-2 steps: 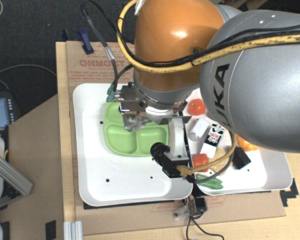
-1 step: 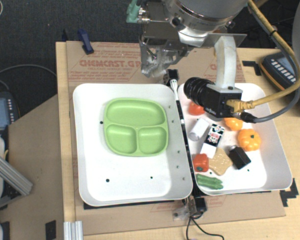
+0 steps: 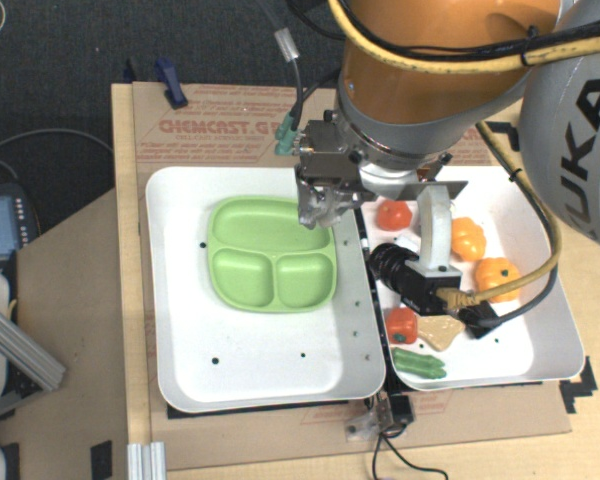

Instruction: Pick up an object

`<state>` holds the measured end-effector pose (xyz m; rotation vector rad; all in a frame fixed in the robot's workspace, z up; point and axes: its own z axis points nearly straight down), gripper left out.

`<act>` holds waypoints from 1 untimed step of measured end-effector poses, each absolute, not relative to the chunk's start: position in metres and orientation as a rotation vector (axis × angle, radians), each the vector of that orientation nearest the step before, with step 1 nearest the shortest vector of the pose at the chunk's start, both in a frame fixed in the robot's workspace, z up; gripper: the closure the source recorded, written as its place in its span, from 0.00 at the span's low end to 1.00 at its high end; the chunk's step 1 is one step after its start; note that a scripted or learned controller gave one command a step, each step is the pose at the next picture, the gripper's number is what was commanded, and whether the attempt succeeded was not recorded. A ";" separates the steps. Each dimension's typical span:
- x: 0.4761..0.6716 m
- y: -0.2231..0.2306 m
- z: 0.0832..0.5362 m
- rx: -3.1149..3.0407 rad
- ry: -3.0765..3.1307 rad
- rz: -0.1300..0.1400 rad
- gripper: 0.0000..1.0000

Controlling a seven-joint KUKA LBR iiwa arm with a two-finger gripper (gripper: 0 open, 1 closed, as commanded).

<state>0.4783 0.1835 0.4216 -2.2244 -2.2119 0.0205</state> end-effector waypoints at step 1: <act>0.479 0.097 0.416 -2.232 -2.210 0.006 1.00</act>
